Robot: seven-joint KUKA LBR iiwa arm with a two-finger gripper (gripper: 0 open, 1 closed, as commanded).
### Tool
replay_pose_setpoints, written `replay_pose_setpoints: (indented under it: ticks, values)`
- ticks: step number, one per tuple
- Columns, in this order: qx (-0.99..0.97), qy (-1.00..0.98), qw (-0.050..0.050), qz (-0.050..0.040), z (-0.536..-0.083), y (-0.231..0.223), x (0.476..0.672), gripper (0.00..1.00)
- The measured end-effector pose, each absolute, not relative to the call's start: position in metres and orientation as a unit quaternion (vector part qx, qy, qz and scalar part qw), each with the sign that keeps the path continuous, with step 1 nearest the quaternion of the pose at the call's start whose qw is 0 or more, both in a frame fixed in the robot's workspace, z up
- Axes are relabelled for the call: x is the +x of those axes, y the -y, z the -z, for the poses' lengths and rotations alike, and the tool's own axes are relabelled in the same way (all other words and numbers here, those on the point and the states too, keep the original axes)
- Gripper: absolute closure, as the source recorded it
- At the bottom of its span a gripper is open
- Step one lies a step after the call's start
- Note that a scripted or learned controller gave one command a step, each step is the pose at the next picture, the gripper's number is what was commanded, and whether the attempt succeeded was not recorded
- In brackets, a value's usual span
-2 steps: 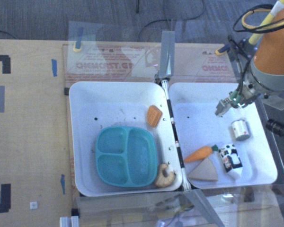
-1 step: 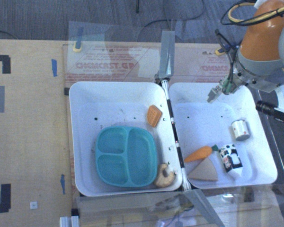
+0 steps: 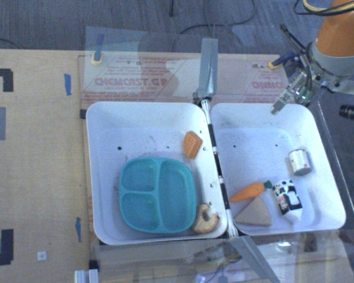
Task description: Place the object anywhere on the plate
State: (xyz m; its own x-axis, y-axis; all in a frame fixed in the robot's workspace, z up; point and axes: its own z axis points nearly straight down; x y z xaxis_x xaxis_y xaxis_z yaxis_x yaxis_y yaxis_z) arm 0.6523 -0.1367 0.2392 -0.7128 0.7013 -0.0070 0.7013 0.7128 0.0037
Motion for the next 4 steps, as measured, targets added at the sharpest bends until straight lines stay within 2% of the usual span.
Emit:
replay_pose_setpoints:
  ticks: [1, 2, 3, 4]
  values:
    - [0.319, -0.948, 0.002, 0.0000, -0.144, 0.225, 0.643, 1.00]
    - [0.361, -0.933, 0.003, -0.0001, -0.231, 0.226, 0.611, 1.00]
    - [0.339, -0.941, 0.004, -0.0003, -0.246, 0.197, 0.652, 1.00]
    - [0.309, -0.951, 0.004, -0.0007, -0.282, 0.110, 0.663, 1.00]
